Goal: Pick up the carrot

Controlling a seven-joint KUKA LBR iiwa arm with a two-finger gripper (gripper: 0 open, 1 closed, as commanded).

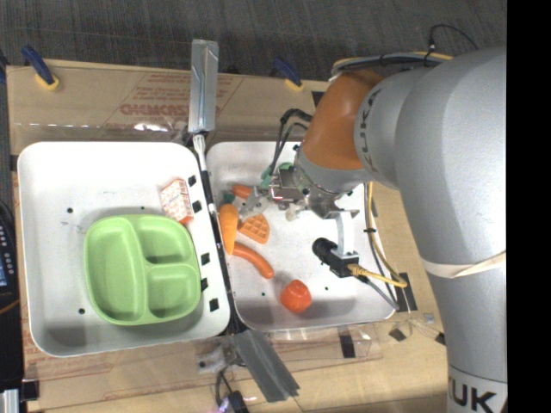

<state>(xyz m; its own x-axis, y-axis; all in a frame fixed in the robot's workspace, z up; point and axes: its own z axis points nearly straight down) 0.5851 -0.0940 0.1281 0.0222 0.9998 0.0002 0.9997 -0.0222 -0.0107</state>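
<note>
The grey arm [448, 188], nearest the camera, is seen reaching in from the right over the right bin [370, 312]. Whether the fingers [277, 188] are open or closed cannot be told, and nothing is seen held. Just left of them, the carrot [228, 229] lies upright against the bin's left wall, beside a waffle-like piece [254, 228]. Nearer lie an orange sausage shape [254, 261] and a round orange item [296, 295]. A green divided plate [145, 269] and a small packet [176, 199] are held by the left bin [43, 231] on the counter [103, 93].
</note>
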